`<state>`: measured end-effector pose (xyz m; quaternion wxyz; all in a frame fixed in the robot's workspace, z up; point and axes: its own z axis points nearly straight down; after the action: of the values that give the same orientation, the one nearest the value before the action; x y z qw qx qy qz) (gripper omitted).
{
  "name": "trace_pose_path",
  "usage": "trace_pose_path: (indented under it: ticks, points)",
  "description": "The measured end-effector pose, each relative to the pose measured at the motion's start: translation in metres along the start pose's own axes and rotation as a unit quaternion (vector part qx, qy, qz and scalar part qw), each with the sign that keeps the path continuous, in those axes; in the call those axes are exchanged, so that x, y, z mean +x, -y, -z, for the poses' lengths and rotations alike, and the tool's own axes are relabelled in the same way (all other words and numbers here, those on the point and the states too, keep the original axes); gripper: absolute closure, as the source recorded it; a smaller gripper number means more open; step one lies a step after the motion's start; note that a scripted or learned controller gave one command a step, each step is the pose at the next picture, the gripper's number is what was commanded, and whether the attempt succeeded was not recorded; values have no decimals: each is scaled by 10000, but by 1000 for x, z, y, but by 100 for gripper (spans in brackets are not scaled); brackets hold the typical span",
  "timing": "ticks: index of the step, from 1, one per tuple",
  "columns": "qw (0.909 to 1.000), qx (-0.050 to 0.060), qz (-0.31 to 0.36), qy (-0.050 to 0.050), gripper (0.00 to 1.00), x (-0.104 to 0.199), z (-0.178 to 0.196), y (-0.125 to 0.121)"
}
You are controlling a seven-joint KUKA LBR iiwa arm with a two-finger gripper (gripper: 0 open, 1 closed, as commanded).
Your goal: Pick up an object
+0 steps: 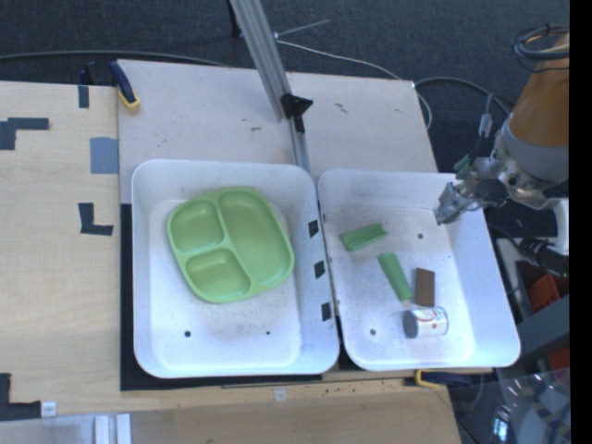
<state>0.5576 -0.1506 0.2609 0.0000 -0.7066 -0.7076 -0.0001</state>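
Four loose items sit in the right bin [481, 248], none picked yet. Nearest the camera, a small can [425, 322] lies on its side; a brown block [425, 287] is just above it, touching or nearly so. A green stick [395, 276] lies just left of the block, and a second green piece [363, 237] farther back, apart from the rest and easier to reach. The left bin [148, 248] holds a green divided plate [230, 243]. My gripper [453, 202] hovers at the right bin's far right corner, grasping nothing; I cannot tell my fingers' spread.
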Motion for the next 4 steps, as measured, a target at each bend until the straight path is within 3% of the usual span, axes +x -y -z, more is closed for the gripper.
trace_pose_path:
  ticks: [4]
  points:
    - [10000,7,22,-1,100,184,-23,-52]
